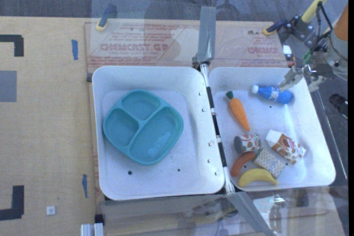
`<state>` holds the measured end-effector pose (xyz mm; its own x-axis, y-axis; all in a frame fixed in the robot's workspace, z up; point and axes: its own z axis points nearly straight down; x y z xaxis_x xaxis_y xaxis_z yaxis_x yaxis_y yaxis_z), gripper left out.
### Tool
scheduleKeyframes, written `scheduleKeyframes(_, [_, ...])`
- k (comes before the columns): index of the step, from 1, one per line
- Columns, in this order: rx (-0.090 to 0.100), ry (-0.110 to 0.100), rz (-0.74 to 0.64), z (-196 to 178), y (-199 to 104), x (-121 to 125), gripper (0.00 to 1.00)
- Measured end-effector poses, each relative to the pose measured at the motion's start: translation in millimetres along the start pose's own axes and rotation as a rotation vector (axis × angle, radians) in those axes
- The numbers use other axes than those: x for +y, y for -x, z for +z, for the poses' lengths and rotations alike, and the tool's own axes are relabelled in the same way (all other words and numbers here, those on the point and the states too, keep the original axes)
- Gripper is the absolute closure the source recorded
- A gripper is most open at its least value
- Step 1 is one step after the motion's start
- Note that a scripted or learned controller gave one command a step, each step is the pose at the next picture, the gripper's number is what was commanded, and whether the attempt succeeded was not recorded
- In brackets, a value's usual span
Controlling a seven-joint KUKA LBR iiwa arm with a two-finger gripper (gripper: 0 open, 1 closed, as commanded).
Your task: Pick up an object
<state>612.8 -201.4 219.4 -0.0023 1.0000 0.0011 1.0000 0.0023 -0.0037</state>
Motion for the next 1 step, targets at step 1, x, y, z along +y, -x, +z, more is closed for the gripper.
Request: scheduleKeyframes(1, [0.001, 0.005, 0.023, 117.7, 11.6, -14.7, 0.0])
